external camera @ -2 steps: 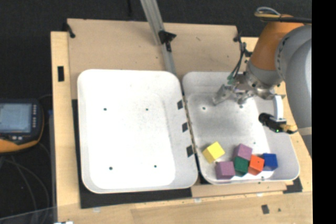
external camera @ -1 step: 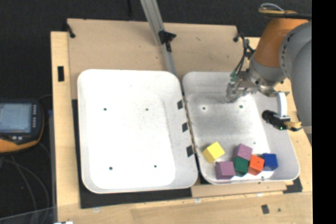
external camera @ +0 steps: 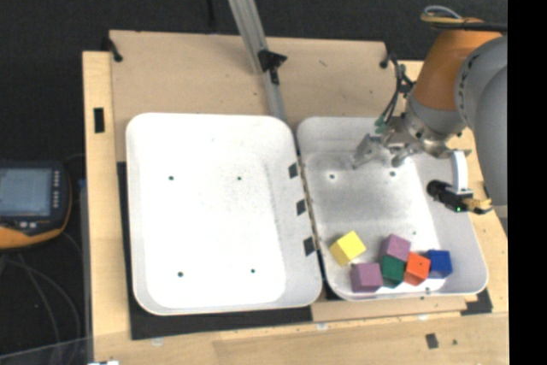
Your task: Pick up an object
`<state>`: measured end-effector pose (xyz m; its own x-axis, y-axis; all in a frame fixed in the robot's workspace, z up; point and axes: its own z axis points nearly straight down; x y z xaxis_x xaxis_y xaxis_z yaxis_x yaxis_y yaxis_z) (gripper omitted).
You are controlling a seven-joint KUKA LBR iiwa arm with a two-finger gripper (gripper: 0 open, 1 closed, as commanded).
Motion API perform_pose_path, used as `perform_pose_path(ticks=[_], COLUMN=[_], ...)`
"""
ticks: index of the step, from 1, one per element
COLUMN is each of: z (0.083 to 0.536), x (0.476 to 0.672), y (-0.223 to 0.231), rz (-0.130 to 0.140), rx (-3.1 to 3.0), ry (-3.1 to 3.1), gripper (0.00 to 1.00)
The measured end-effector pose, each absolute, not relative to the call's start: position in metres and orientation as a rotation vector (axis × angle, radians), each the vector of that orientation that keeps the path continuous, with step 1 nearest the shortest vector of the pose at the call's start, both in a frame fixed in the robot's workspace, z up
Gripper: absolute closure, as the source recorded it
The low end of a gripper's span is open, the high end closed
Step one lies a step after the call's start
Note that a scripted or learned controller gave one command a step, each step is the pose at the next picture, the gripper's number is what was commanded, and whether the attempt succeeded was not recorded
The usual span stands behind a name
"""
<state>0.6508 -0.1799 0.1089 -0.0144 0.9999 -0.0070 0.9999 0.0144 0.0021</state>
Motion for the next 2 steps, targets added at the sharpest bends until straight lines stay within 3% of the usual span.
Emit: perform_pose_path(ticks=[1,2], z=[0.1051,0.1052], x=[0.6703,0.6694], y=[-0.2007,-0.2005], rz=[0.003,-0.002], rx=[2.211,2.209], ry=[2.225,2.229], gripper=[0.0,0.0])
